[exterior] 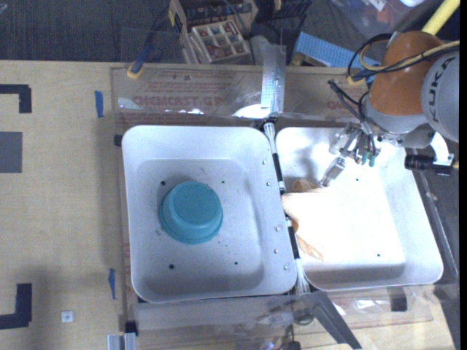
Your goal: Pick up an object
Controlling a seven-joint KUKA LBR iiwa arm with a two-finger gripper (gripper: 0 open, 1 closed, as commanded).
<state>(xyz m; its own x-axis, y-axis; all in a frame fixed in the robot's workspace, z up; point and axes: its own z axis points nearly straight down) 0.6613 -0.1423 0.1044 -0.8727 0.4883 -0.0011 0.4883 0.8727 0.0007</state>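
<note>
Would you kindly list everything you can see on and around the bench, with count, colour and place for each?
bowl: one, teal, upside down in the middle of the left bin.
pale object: one, tan and washed out by glare, at the left side of the right bin; what it is I cannot tell.
left bin: one, white, left half of the bench.
right bin: one, white, right half of the bench.
clutter: several boxes and crates, mixed colours, beyond the bench's far edge.
arm: one, grey with an orange band, reaching in from the right.
end effector: one, metallic, hanging over the right bin's far left part, just above the pale object.
</note>
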